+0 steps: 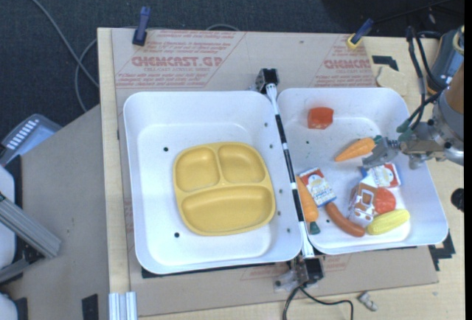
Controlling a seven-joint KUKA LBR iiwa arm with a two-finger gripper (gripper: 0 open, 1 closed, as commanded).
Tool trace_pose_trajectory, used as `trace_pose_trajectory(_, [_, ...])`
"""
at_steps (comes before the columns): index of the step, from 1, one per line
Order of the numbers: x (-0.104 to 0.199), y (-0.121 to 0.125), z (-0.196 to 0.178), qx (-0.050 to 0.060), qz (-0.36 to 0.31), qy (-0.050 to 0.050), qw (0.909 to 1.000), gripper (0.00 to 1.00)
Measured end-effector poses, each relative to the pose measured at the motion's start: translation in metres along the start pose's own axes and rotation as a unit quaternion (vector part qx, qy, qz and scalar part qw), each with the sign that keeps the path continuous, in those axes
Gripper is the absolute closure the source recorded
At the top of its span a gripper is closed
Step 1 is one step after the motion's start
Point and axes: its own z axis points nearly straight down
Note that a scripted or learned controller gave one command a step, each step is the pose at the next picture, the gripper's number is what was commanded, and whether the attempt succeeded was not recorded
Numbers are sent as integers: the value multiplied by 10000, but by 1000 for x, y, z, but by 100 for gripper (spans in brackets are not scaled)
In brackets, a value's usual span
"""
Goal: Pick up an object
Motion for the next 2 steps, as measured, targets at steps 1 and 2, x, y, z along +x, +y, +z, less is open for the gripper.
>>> trace_pose_trajectory(1, [2,40,150,-3,0,-1,10000,0])
trace_pose_trajectory(2, [20,-13,154,-6,9,-9,10000,0])
